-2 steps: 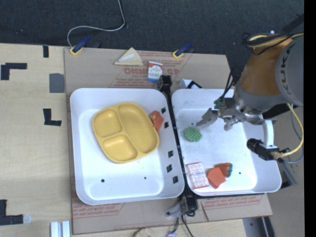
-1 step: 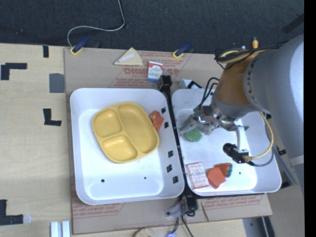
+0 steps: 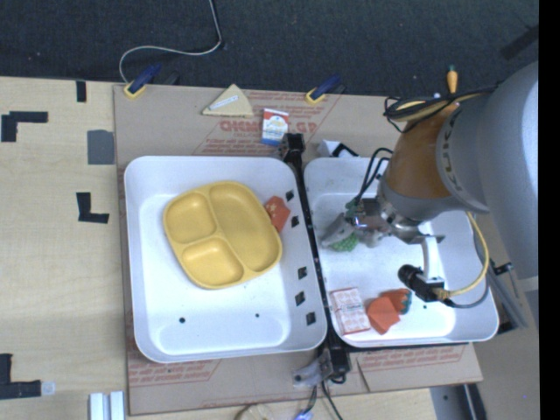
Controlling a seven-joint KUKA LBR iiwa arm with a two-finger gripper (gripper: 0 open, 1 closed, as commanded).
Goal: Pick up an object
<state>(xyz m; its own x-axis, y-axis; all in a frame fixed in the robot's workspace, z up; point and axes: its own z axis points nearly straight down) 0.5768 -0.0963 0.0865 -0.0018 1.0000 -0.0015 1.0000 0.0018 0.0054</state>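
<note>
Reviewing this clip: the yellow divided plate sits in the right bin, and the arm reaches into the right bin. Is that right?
Not quite. The camera view shows the yellow divided plate lying in the left bin, not the right one. The arm does reach into the right bin, as you said.

Small green object (image 3: 346, 241) in right bin (image 3: 472, 322), near divider

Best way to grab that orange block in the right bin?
Take the orange block across its narrow sides, coming straight down from above. It lies flat near the right bin's front wall, with the red-printed card close on its left, so a sideways approach looks cramped.
</note>
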